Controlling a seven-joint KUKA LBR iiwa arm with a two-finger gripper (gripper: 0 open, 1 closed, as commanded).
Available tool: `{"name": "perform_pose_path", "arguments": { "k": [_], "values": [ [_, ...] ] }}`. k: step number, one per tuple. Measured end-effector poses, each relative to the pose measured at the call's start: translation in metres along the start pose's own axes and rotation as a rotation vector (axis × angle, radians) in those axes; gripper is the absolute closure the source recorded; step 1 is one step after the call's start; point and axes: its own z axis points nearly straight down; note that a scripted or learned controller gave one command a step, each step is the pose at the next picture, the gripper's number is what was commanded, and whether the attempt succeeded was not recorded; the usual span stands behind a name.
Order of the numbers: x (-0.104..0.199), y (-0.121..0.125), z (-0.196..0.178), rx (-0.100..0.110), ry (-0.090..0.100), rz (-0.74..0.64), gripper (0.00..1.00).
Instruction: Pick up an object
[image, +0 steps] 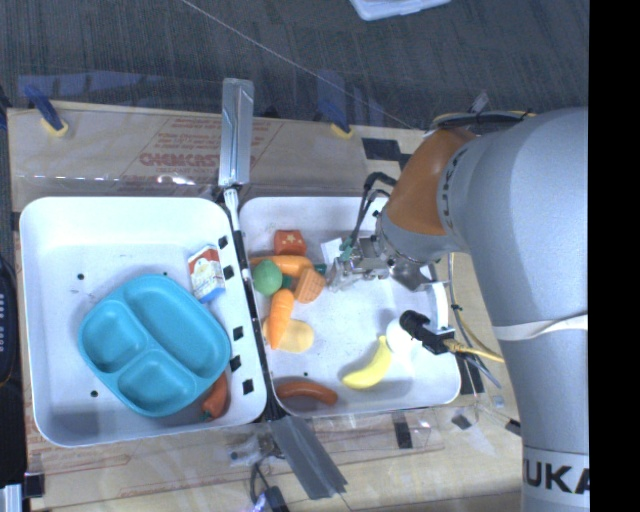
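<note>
**A:** Where is the metal two-finger gripper sitting?

**B:** Low in the right shallow white plastic bin, toward that bin's far half, with the grey arm and its orange band coming in over the bin's right wall. Whether the gripper is parted or closed I cannot tell; the tips are too small and cluttered to read, and nothing shows clearly between them.

**A:** What lies closest to the gripper?

**B:** A small orange ridged wedge just to the gripper's left, and beyond it a long orange carrot-like piece with a round green ball at its left end. A red-orange block sits farther back from the gripper, near the far wall.

**A:** Any open floor?

**B:** Yes, bare white floor lies in front of the gripper, reaching to a yellow plastic banana. A second orange carrot and a pale yellow lump crowd the divider side, and a brown sausage shape hugs the near wall.

**A:** And the other bin?

**B:** Well left of the gripper, the left white bin holds a blue three-compartment tray, a small printed carton against the divider, and an orange piece tucked at the tray's near edge
</note>
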Motion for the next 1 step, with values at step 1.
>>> {"name": "perform_pose_path", "arguments": {
  "k": [1],
  "values": [
    [-0.0294,-0.0091,-0.0409,-0.002,-0.001,0.0,1.0]
  ]
}}
